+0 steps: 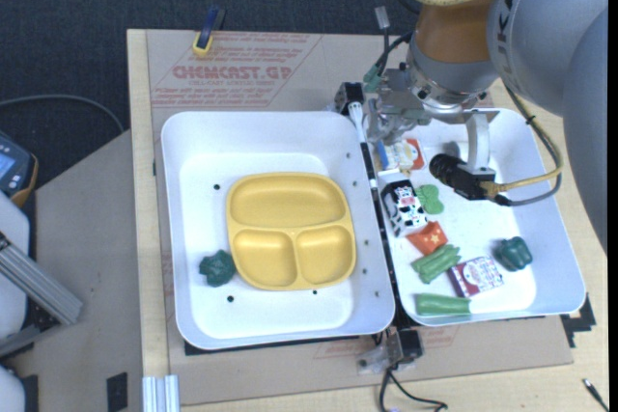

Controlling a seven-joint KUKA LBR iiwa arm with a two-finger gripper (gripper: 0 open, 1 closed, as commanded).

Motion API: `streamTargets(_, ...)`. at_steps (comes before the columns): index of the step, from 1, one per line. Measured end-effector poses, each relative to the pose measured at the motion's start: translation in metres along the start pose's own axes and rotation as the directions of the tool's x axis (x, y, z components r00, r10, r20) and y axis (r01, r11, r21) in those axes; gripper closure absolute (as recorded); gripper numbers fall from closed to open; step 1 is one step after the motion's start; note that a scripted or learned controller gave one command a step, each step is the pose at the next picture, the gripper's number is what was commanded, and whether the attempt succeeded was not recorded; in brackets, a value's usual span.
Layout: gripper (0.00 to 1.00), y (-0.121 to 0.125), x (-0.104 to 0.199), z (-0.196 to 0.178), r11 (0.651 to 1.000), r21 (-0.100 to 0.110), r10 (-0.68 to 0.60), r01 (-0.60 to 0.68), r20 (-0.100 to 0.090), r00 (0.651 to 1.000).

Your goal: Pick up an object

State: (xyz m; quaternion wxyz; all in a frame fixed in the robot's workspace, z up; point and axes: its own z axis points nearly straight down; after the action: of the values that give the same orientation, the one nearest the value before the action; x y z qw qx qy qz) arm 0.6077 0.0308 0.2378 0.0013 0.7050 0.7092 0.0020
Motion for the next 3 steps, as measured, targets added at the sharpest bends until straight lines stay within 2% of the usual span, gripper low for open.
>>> streamTargets(2, 1.0, 0.018, 0.027, 0.013, 1.0, 0.001, 0.005, -0.005, 0.002, 1.0)
streamTargets(3, 1.0, -0.001, 0.024, 0.015, 1.0, 0.009, 0.008, -0.008, 0.002, 1.0)
